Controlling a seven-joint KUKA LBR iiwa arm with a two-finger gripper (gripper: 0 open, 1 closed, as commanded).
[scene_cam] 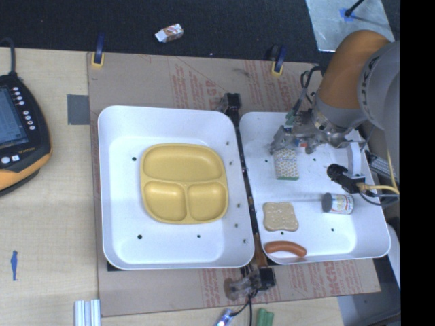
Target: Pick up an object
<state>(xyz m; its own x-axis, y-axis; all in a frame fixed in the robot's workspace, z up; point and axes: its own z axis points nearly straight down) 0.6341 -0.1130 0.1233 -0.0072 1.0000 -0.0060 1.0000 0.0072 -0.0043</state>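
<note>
A: Status on the pick?

B: Not done. My gripper (289, 143) sits low over the right bin (367, 240), right at the top end of the waffle piece (287, 164). Nothing lifted as far as I can see; the waffle looks flat on the bin floor.

A: Closed on it?

B: Can't tell. The wrist hardware blocks my view of the tips, so open or shut is unknown. I'd judge this as approach or early grasp, with lift and clear still left.

A: Target orientation?

B: Waffle piece is a small rectangle, long axis running roughly up-down in the camera view, near end pointing at my gripper, far end toward the toast slice (280, 216).

A: Other candidates in there?

B: Toast slice below it, a sausage (285, 249) at the bin's bottom edge, a small bottle (338, 203) lying on its side to the right, long axis left-right. Left bin (119, 243) holds a yellow divided plate (184, 183).
</note>
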